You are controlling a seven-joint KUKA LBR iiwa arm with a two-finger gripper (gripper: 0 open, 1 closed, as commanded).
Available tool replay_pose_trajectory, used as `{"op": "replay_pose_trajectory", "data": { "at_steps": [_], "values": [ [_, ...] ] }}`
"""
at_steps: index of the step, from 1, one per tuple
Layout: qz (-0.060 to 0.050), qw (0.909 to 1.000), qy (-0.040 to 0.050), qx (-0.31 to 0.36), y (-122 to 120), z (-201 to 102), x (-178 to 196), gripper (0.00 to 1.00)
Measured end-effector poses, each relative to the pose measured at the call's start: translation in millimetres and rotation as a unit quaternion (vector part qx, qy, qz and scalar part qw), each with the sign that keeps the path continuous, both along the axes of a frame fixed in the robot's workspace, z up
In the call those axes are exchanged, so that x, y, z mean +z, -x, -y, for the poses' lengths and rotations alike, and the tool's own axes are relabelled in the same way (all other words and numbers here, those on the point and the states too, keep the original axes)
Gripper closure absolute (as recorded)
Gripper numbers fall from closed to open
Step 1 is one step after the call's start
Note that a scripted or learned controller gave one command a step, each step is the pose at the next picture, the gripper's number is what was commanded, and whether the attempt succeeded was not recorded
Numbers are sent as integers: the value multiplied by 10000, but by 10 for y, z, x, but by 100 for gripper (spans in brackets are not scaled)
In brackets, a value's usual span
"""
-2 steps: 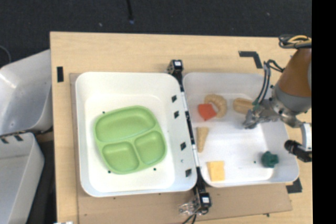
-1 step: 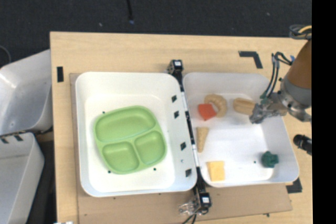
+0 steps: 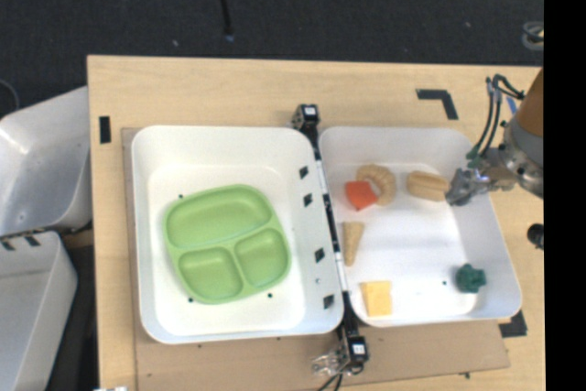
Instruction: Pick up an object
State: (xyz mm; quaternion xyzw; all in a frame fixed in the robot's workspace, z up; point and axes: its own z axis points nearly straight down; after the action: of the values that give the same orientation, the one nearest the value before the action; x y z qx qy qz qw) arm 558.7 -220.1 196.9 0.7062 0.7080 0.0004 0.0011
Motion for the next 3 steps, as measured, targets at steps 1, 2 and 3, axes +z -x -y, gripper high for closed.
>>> {"op": "replay_pose_trajectory", "data": {
  "at_steps": [1, 2, 3],
  "values": [
    [3, 10000, 4, 2, -17, 20, 385, 100],
    [-13, 10000, -8, 19, -171, -409, 440, 100],
    [-18, 10000, -12, 28, -266, -1010, 465, 100]
  ]
}}
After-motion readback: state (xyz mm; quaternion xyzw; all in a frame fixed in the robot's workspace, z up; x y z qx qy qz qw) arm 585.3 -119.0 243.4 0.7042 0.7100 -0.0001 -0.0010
